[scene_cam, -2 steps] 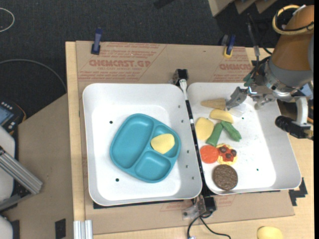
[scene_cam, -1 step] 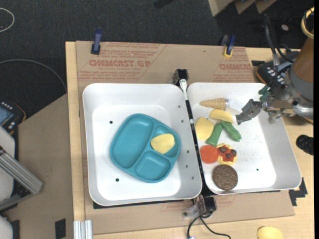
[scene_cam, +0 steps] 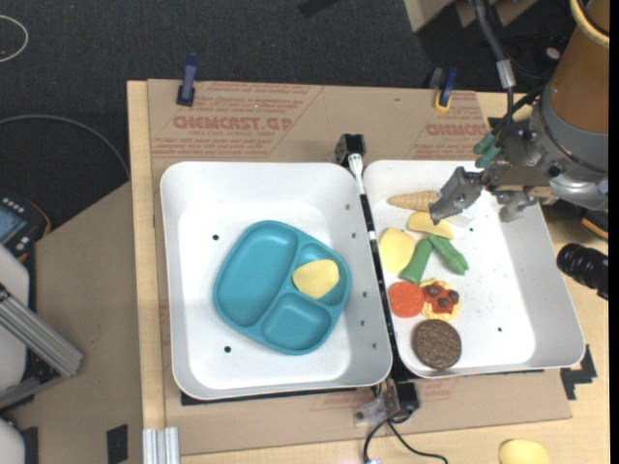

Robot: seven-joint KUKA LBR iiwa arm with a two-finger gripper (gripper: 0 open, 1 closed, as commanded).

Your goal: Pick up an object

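We see the gripper [scene_cam: 451, 204] at right of centre, touching a yellow piece [scene_cam: 428, 223]; its opening we cannot tell.

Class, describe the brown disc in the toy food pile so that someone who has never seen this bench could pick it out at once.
Start at the right white bin, where the toy food lies in a cluster along its left side. Follow that cluster down to its near end: the brown disc lies last, just below the pizza slice and the red round piece. It is the one dark brown, flat, round item there.
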